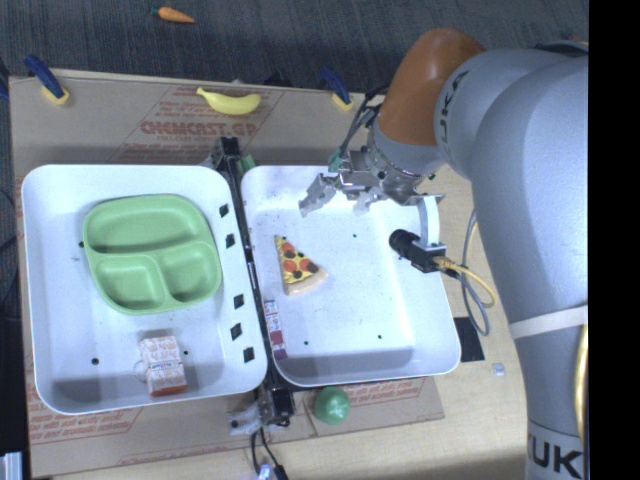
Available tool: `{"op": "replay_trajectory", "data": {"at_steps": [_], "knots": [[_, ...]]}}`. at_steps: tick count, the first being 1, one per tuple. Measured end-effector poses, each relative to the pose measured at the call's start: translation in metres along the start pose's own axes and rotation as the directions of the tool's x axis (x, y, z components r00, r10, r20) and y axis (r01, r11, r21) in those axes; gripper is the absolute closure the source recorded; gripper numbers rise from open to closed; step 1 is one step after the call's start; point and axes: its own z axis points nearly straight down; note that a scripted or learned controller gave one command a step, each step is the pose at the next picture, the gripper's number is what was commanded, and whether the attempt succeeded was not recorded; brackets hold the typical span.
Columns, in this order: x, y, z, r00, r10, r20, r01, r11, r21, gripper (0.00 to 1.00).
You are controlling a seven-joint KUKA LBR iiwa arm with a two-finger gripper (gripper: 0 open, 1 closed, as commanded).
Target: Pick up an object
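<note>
A toy pizza slice point(297, 266) lying flat in the right bin point(400, 353), near that bin's left wall, point toward the far side, crust toward the near side. Yellow and orange, with red dots on top. Nothing touching it.

Up and to the right of the slice, the gripper point(340, 190), over the far part of the same bin. Well apart from the slice. Silver fingers pointing left, one tip low on the left, but too small and mixed up with other metal bits to tell if spread or pinched. Nothing seen between them.

Behind the gripper, the orange band point(425, 78) and the big grey arm point(520, 188), coming in from the right. A small black part point(415, 249) with a yellow wire point(478, 286) hanging by the arm, over the bin's right side.

In the left bin point(40, 268), a green tray point(152, 251) with three sections, lying in the far half. In front of it, near the close edge, a small red and white box point(162, 362).

Between the two bins, a black strip point(240, 258) with clips.

Outside the bins, on the brown cardboard point(150, 123): a yellow banana point(229, 100) at the far side, a green ball point(332, 405) at the near side just below the right bin. Blue clamps point(46, 79) on the far cardboard edge. On the dark floor past the bench, a little orange carrot point(177, 14).
</note>
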Motion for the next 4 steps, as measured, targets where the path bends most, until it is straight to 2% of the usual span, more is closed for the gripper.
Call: {"op": "replay_trajectory", "data": {"at_steps": [1, 2, 3, 4], "knots": [[0.001, 0.001, -0.011, 1.000, -0.004, -0.001, 0.004, 1.000, 0.000, 1.00], [0.085, -0.081, -0.024, 1.000, -0.004, -0.002, 0.004, 1.000, 0.000, 1.00], [0.084, -0.081, -0.024, 1.000, -0.002, -0.001, 0.002, 1.000, 0.000, 0.00], [-0.012, 0.023, -0.073, 1.000, 0.001, -0.001, -0.001, 1.000, -0.004, 0.00]]}}
